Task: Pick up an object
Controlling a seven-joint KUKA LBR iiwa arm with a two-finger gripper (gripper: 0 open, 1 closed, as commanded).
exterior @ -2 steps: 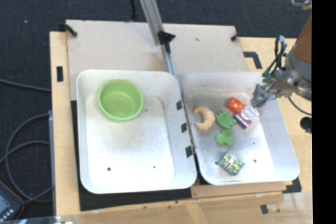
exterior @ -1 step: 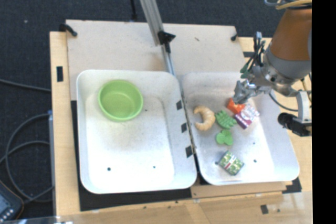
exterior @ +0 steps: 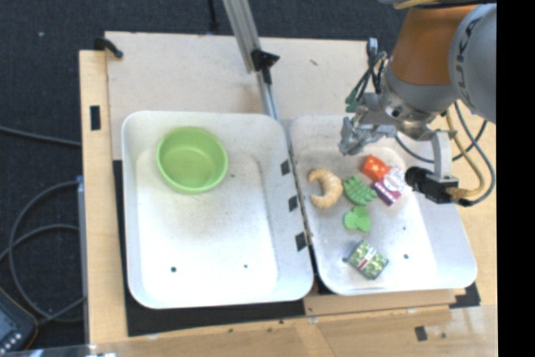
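Note:
My gripper point(exterior: 352, 141) hangs over the upper middle of the right bin point(exterior: 435, 259), its tips just above the bin floor. Nothing shows between them. Below it lies a tan croissant-shaped toy point(exterior: 325, 186). To its right sit an orange piece point(exterior: 375, 167) and a purple-and-white piece point(exterior: 389, 190). A ridged green piece point(exterior: 360, 191) and a smaller green piece point(exterior: 358, 221) lie near the bin's middle. A green-and-white wrapped packet point(exterior: 367, 259) rests toward the front.
The left bin point(exterior: 209, 263) bears a light green bowl point(exterior: 192, 160) at its upper left. A metal pole point(exterior: 238, 8) slants down from the top to the gap between the bins. A black connector point(exterior: 426, 182) and cables hang beside the wrist at right.

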